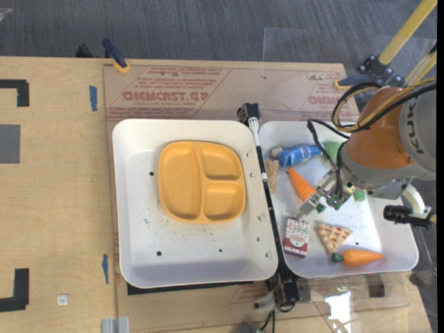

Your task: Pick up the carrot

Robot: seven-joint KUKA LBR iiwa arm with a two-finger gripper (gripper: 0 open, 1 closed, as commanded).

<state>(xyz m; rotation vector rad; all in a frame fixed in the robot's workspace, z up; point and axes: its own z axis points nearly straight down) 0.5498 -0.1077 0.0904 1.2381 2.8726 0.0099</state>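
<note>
From my feed the arm (378, 141) reaches in from three o'clock and hangs over the right bin (409, 255), its gripper (320, 200) low near the bin's middle. I cannot tell whether the fingers are apart or together — they are too small and cluttered at this slant. I see two carrot-like pieces. One carrot (300, 184) lies tilted just at ten o'clock from the gripper tip, very close to it, though I cannot say it is touched or held. The second carrot (358, 257), with a green top, rests flat at the bin's five o'clock corner, well apart from the gripper. A pizza slice (334, 236) sits between them, just at six o'clock from the gripper, and a small red-and-white carton (297, 236) lies at the bin's seven o'clock side. A blue bottle (297, 154) lies toward twelve o'clock. The left bin (139, 255) holds a yellow divided plate (202, 182) — roughly centred.
</note>
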